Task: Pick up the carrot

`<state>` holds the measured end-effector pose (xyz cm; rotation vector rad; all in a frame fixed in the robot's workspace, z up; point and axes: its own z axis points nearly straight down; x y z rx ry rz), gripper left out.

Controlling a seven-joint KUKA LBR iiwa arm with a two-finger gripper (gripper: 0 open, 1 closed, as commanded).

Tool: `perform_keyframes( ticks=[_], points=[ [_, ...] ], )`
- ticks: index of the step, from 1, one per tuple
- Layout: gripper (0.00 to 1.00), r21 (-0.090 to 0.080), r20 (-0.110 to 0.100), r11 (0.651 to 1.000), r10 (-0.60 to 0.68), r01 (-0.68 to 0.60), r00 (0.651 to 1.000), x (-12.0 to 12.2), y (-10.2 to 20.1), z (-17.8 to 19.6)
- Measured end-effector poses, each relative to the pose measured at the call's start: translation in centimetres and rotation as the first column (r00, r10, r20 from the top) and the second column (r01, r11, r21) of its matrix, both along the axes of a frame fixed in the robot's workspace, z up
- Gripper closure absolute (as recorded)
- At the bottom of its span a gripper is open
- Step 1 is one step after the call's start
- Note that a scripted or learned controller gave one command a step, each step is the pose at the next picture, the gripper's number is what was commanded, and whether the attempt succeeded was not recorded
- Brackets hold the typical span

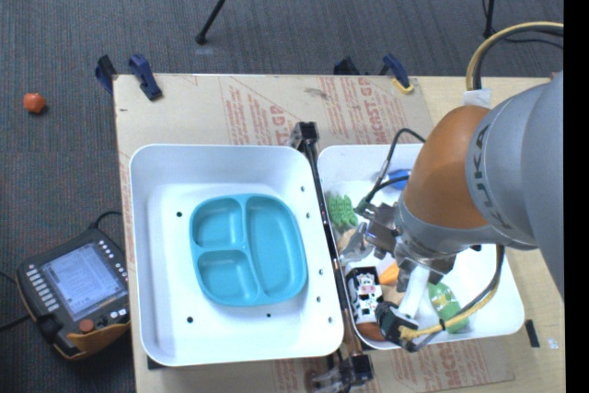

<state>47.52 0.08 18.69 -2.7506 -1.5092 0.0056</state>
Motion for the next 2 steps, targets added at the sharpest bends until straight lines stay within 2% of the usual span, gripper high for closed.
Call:
perform_keyframes(
  ticks=[1, 2],
  points=[
    [0.0, -0.001, 0.001, 0.99, -0.142, 0.142, 0.99, 1.0, -6.7, 0.0],
    [0.0, -0.001, 0.001, 1.0, 0.002, -0.002, 1.0, 3.0, -3.9, 0.0]
  ],
)
